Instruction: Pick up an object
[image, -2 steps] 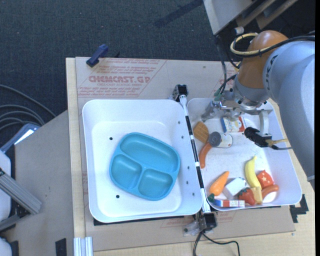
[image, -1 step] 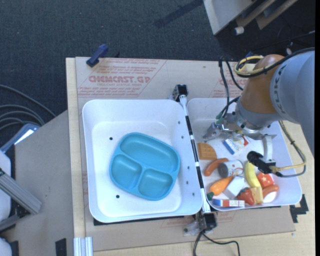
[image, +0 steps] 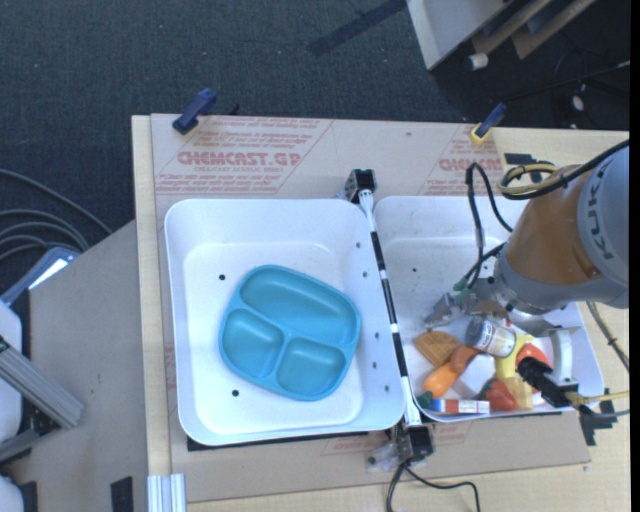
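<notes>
Blue plate (image: 290, 333) in left bin (image: 190, 235)

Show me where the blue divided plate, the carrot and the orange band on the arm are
blue divided plate (image: 290, 331), camera view, on the ridge between its compartments.
carrot (image: 447, 372), camera view, middle of its orange body.
orange band (image: 545, 240), camera view, middle of the band above the wrist.

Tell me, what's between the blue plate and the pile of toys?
In the camera view, the white bin walls and a black-and-white strip along them lie between the blue plate and the toys.
</notes>
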